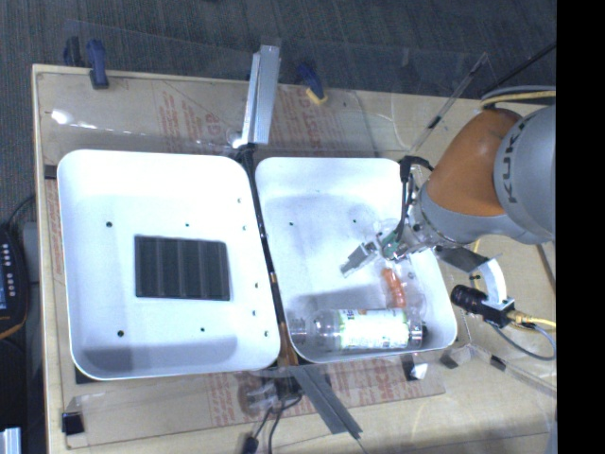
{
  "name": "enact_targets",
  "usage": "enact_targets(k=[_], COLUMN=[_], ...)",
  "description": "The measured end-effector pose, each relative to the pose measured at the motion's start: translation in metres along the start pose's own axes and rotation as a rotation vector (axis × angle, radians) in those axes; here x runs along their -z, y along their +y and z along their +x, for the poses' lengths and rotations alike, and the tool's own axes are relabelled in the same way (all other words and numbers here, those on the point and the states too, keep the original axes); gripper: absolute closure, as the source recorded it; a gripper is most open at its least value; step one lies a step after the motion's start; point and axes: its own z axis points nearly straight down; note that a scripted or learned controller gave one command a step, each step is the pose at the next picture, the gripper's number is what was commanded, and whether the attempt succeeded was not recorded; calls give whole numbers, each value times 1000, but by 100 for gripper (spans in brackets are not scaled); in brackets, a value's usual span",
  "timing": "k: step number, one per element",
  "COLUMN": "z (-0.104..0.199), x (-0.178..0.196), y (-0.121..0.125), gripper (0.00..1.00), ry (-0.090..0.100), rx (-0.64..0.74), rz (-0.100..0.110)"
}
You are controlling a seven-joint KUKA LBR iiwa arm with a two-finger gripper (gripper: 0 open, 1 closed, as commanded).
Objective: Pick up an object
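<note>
A clear plastic bottle (364, 330) with a white and green label lies on its side along the front wall of the right bin (312, 216). An orange object (395, 288) lies just above it, near the bin's right side. My gripper (364, 255) hangs over the right half of this bin, above and left of the orange object, reaching in from the grey arm with the orange band (477, 173). Whether anything is between the fingers is unclear.
The left bin (95, 197) holds a dark ribbed rectangular pad (182, 268). A metal bar (260, 93) stands up behind the seam between the bins. Blue clamps (96, 62) grip the back board. Cables (510, 320) lie right of the bins.
</note>
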Motion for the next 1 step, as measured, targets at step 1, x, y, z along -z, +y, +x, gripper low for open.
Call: enact_targets(k=[1], z=[2], x=[20], y=[4], gripper=[0], ry=[1], rx=[-9], rz=[0])
